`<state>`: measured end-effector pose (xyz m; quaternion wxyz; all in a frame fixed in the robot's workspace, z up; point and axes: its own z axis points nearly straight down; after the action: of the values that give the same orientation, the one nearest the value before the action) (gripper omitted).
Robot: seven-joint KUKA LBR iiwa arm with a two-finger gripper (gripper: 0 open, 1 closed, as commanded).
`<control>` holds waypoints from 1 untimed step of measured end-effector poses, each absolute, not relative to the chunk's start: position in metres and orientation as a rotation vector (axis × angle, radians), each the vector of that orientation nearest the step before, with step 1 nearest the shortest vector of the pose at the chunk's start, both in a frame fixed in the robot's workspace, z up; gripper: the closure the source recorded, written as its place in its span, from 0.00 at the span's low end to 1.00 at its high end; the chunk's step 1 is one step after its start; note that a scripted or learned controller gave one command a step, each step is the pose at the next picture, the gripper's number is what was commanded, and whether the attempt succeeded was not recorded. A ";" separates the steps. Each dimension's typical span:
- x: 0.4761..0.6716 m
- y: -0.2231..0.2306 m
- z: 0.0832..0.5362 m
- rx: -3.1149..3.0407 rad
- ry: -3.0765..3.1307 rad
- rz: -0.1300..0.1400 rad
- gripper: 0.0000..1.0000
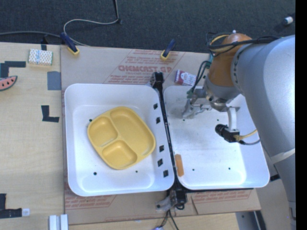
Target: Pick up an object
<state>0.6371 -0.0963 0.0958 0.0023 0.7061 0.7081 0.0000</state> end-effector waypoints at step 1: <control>0.592 -0.016 0.184 2.219 2.225 0.001 1.00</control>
<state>0.5919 -0.0160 0.1844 -0.0005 0.7062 0.7080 0.0004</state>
